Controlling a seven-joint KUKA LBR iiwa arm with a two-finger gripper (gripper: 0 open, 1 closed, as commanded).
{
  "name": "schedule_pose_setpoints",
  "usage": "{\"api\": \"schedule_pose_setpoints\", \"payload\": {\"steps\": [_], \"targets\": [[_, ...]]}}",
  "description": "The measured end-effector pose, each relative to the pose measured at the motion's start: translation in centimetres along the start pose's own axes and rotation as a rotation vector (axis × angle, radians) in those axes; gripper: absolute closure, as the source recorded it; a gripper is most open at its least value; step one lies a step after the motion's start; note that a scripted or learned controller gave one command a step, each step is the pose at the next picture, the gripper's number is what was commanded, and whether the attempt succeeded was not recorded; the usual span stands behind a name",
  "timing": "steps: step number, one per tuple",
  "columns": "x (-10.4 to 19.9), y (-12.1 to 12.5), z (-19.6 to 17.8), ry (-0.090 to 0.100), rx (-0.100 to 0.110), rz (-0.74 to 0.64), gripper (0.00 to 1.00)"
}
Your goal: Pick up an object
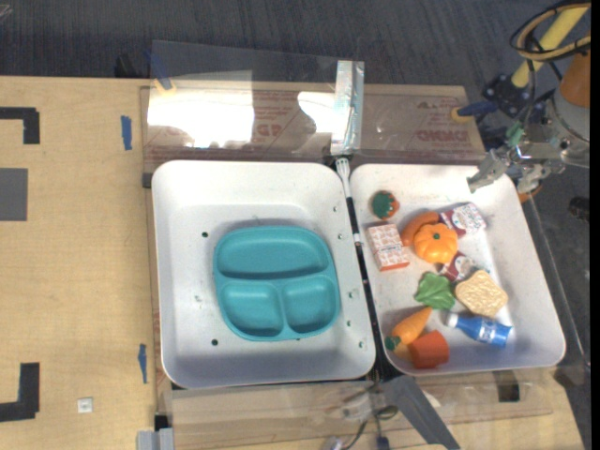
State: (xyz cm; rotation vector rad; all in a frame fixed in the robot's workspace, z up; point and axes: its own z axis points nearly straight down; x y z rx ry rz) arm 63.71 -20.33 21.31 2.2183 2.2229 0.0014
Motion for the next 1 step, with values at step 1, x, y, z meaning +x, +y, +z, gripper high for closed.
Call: {"api": "schedule_pose_setpoints", "payload": {"steps": [1], "targets": [[6.3,-5.56,12.09,0.003,0.007,0.021,0.0]]}}
